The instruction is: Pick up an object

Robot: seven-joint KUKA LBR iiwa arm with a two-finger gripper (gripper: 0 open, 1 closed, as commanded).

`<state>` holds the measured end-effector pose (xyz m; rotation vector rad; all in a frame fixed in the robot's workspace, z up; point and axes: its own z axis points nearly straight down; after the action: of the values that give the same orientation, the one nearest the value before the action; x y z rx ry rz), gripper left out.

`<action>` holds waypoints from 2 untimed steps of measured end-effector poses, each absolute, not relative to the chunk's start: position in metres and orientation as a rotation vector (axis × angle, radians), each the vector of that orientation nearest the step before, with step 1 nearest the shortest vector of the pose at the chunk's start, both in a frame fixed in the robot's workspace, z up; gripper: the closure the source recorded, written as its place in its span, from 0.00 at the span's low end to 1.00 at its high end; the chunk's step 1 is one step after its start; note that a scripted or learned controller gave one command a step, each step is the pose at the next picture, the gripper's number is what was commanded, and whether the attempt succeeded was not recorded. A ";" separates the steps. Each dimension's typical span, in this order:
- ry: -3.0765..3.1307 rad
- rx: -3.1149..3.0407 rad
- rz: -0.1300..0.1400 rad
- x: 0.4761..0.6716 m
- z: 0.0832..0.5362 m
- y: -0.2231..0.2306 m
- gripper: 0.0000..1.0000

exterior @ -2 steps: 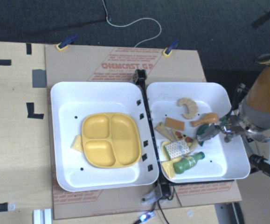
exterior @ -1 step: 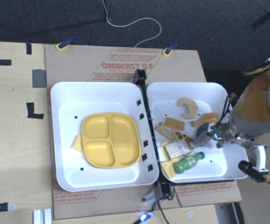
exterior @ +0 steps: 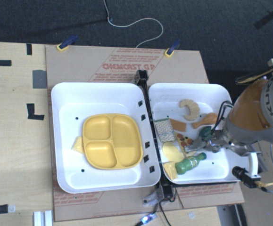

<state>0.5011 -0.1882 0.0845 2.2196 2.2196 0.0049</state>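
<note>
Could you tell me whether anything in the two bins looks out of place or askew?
Slightly: a pale yellow piece lies wedged under the yellow divided plate in the left bin, and the green bottle lies on its side.

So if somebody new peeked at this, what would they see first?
Probably the big yellow divided plate, sitting in the middle of the left bin. Next comes the jumble in the right bin: a green bottle lying on its side near the front and a pale curved piece near the back. The robot arm reaches into that bin from the right.
</note>
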 end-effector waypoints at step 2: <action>2.222 2.220 0.000 0.496 0.142 -0.187 1.00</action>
<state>0.4959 -0.1874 0.1423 2.2204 2.2224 -0.0002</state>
